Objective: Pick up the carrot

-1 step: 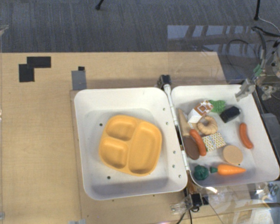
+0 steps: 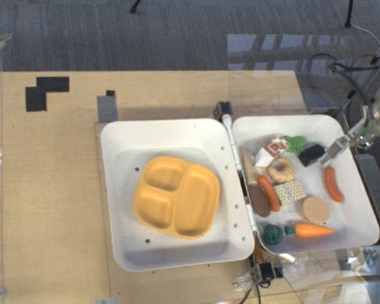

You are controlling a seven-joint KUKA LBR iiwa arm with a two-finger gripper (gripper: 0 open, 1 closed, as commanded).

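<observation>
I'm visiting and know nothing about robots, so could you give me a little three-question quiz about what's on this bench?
1. True or false: the carrot lies in the same bin as the yellow divided tray.
2. Which bin is the gripper over? A) left bin B) right bin C) neither
3. Fill in: the carrot lies along the right bin's ____ edge in the view (upper/lower).

Key:
1. False; the tray sits in the left bin, the carrot in the right.
2. B
3. lower, with its green top pointing left.
</observation>
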